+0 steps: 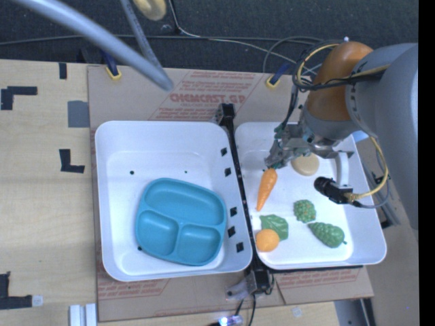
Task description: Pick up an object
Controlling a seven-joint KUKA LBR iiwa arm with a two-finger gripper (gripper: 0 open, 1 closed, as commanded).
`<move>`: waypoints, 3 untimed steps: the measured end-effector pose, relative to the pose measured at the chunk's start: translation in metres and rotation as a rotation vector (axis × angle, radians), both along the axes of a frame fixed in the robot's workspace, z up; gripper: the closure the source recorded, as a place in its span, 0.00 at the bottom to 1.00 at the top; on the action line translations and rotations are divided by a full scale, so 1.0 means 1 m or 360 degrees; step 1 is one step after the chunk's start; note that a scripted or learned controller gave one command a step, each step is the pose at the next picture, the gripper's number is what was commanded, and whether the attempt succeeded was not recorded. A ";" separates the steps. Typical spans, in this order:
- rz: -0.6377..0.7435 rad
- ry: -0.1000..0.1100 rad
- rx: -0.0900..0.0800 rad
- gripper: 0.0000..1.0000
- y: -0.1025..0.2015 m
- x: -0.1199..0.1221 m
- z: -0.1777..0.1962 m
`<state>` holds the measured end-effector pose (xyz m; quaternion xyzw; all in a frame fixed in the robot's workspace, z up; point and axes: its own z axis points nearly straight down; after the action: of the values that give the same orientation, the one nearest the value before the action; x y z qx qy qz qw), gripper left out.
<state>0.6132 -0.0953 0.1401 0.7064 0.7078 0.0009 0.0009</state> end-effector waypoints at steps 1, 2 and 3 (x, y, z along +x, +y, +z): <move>-0.0001 -0.0003 -0.0001 1.00 -0.002 -0.004 0.062; -0.0001 0.0000 -0.0001 1.00 -0.002 -0.003 0.097; 0.0004 0.0006 0.0001 1.00 0.043 0.010 0.090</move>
<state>0.6228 -0.0523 0.2296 0.7054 0.7088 -0.0002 -0.0007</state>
